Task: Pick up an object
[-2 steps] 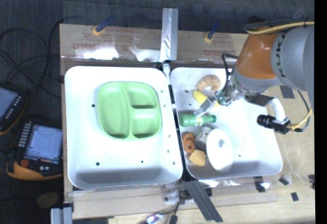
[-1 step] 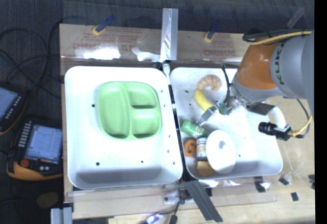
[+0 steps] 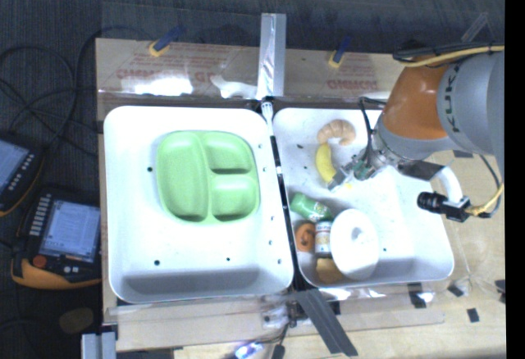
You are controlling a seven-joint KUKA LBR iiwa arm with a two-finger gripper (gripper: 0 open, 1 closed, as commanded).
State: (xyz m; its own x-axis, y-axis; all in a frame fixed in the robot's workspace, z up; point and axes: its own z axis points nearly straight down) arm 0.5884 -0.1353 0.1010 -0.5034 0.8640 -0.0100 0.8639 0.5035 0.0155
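Dark carpet surrounds the worktop (image 3: 123,62), whose right bin (image 3: 426,259) crowds the likely targets along its left wall: a banana (image 3: 326,162) beside a croissant-like pastry (image 3: 337,132), then a green packet (image 3: 308,206), a small can (image 3: 322,238) and a white roll of tape (image 3: 354,243). Just right of the banana hangs the pincer (image 3: 354,170), and I cannot tell whether it is open or closed, though nothing shows gripped. Judging by the clutter, the bin's bare right half gives room to move, while the left bin (image 3: 131,267) holds a green divided tray (image 3: 207,174).
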